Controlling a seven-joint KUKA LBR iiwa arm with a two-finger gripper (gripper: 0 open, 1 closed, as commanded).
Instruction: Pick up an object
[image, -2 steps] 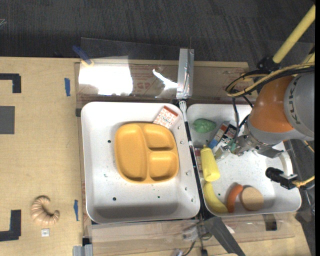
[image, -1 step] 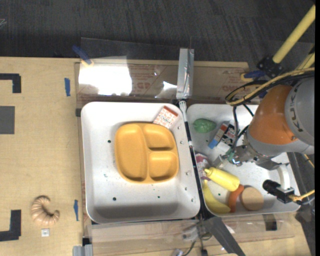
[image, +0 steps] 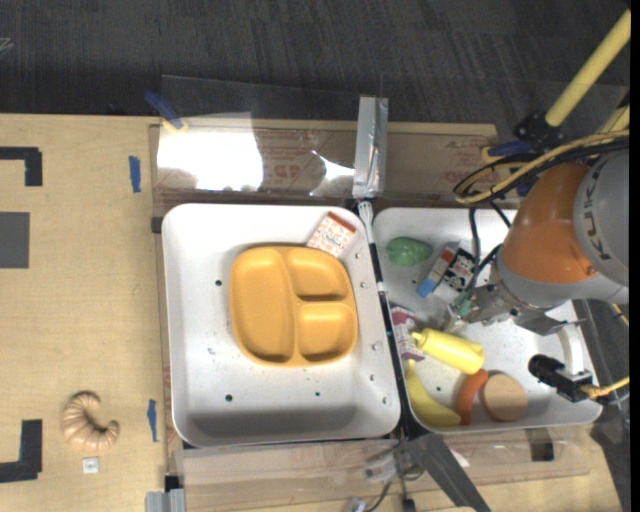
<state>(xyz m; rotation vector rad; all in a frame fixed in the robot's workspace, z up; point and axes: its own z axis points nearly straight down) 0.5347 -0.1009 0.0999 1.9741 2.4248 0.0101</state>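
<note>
Banana (image: 428, 400), prob. lengthwise toward camera

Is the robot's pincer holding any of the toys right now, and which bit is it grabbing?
It cannot be told. The pincer is low in the right bin near the yellow bottle, but the arm hides its tip.

Tray (image: 293, 303) in left bin (image: 195, 380)

My bench (image: 70, 300) in tan board, two white bins (image: 190, 330) side by side at centre and three o'clock, croissant-like toy (image: 90, 420) at eight o'clock, blue tape marks (image: 134, 172) at ten.
</note>
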